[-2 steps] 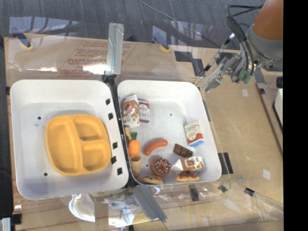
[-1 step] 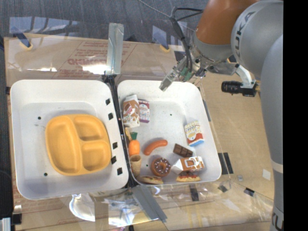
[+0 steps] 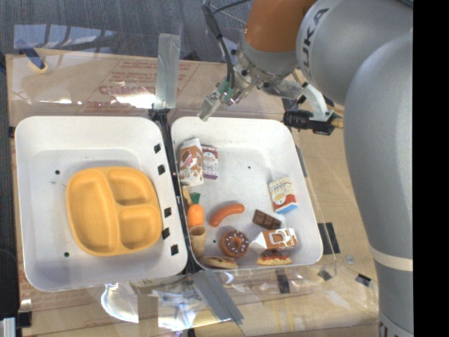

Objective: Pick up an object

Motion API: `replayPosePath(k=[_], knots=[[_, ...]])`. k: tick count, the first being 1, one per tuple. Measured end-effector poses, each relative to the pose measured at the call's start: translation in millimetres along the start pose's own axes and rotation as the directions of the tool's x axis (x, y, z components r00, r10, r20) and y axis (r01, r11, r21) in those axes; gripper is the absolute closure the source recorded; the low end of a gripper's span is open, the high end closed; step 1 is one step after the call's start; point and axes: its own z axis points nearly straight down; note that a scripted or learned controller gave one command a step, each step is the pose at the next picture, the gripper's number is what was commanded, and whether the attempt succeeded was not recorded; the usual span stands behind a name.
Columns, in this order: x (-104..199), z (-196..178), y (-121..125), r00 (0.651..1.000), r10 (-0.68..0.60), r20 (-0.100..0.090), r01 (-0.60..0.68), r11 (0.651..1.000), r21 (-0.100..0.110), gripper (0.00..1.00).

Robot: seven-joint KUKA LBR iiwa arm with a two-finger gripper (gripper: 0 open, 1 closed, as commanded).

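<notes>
The right bin (image 3: 245, 135) holds several toy food items. A brown-and-white carton (image 3: 190, 162) and a purple packet (image 3: 210, 161) lie near its left wall. Below them are a carrot (image 3: 196, 214), a sausage (image 3: 226, 213), a chocolate bar (image 3: 266, 220), a donut (image 3: 233, 243) and a small white, red and blue carton (image 3: 283, 194). My gripper (image 3: 210, 108) hangs over the back left rim of the right bin, above the items and apart from them. Nothing shows in its grasp.
A yellow divided plate (image 3: 112, 209) lies in the left bin (image 3: 42, 146). An ice cream cone (image 3: 198, 239), a pastry (image 3: 219, 262) and other snacks (image 3: 279, 241) crowd the right bin's front edge. The arm's bulk covers the view's right side.
</notes>
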Motion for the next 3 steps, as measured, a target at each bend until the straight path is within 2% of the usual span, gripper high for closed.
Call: replayPosePath(k=[1, 2, 3], knots=[[80, 87, 5, 0.854, 0.521, -0.002, -0.521, 0.854, 0.010, 1.00], [44, 26, -51, 0.950, 0.311, 0.000, -0.311, 0.950, 0.000, 1.00], [-41, 93, -101, 0.965, 0.260, -0.003, -0.260, 0.965, 0.010, 1.00]])
